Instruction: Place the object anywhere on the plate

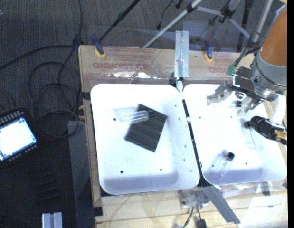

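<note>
The clear tube (132,113) lies in the left bin (109,175), its end resting on the dark ribbed plate (147,129), well apart to the left of the jaws (231,98), which hang spread open, gripping nothing, over the right bin (260,175).

Two white bins (105,175) sit side by side on a desk (90,70); a lit tablet (13,137) lies left among cables (47,99).

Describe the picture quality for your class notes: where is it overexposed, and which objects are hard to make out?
Camera view: both white bins are blown out, hiding surface detail; the clear tube resting on the dark plate and the clear vial nearly vanish against the white; the arm's orange band looks soft at the frame's edge.
</note>
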Controlling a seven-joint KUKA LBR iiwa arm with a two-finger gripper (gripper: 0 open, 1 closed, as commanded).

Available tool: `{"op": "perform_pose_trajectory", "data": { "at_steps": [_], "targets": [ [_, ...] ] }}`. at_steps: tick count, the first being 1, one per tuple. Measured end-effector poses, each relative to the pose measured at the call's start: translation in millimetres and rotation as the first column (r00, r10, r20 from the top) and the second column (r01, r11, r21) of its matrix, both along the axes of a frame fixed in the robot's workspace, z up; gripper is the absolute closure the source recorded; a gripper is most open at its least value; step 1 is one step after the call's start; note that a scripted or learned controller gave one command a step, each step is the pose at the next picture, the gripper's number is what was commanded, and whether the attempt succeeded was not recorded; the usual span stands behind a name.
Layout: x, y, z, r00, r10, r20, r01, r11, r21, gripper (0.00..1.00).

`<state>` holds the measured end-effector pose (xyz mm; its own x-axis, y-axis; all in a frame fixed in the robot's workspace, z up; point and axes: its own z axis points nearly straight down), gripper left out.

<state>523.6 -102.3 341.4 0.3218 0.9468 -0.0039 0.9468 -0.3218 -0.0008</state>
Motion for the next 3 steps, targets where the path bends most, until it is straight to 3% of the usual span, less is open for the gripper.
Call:
{"op": "perform_pose_trajectory", "data": {
  "at_steps": [1, 2, 3],
  "targets": [
    [13, -60, -48, 1.0, -0.003, -0.002, 0.003, 1.0, 0.001, 0.0],
    [3, -111, -69, 0.999, -0.037, -0.002, 0.037, 0.999, 0.001, 0.0],
    [-40, -80, -80, 1.0, -0.007, -0.002, 0.007, 1.0, 0.003, 0.0]
  ]
}}
